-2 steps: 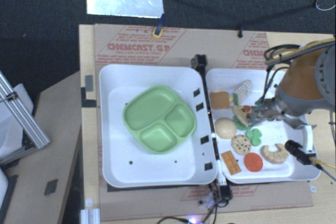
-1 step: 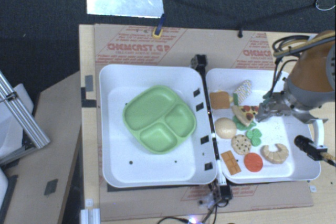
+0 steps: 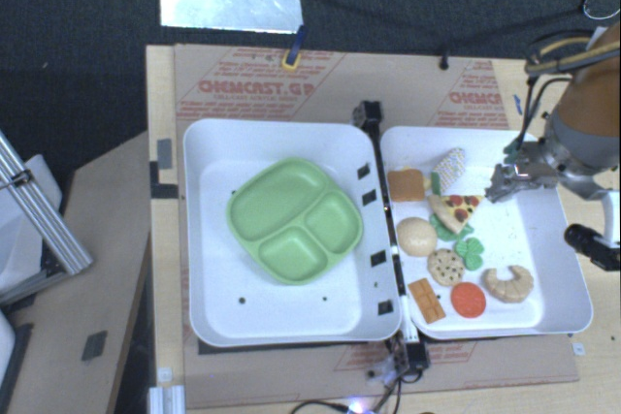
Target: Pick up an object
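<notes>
The metal claw (image 3: pixel 503 181) hangs over the right white bin (image 3: pixel 553 238), just right of the pizza slice (image 3: pixel 454 208); whether it is wide or narrow cannot be told. Left of the slice lies a square toast (image 3: pixel 407 184), below it a round bun (image 3: pixel 416 236) and speckled cookie (image 3: pixel 446 266). Far left, a glossy green divided plate (image 3: pixel 295 220).

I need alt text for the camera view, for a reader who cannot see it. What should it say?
A grey robot arm reaches in from the right, its gripper low over the right bin, just right of a cluster of toy foods including a pizza slice, a cookie and a croissant. The left bin holds a green divided plate.
</notes>
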`<state>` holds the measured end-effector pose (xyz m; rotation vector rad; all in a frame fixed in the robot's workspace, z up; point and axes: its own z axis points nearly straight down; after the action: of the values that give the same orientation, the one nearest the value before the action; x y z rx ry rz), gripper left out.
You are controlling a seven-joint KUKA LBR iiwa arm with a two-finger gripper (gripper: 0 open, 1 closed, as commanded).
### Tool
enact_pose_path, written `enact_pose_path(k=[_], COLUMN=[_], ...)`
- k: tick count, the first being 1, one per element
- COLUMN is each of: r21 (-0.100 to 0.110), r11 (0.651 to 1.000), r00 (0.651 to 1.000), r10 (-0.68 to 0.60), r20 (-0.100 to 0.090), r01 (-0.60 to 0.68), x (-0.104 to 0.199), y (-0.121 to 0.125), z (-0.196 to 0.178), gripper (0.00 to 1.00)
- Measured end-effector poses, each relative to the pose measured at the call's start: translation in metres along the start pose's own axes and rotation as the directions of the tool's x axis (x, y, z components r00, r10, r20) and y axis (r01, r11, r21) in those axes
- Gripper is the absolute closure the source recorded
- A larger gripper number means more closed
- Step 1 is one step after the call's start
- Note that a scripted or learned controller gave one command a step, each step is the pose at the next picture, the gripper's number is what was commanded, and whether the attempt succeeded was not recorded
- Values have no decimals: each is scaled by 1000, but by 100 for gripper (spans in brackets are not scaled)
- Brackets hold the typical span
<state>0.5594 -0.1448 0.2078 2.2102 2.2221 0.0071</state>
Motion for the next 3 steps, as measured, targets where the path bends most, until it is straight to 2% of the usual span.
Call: enact_pose_path(k=[1, 2, 3], r21=[5, 5, 4], r11=[1000, 1000, 1000], r00=[1000, 1000, 1000], r10=[0, -5, -5], r20=[-2, -3, -4], r01=[0, 5, 5], x=[0, 44, 91], y=[1, 29, 50], z=[-18, -12, -24], gripper=[100, 100, 100])
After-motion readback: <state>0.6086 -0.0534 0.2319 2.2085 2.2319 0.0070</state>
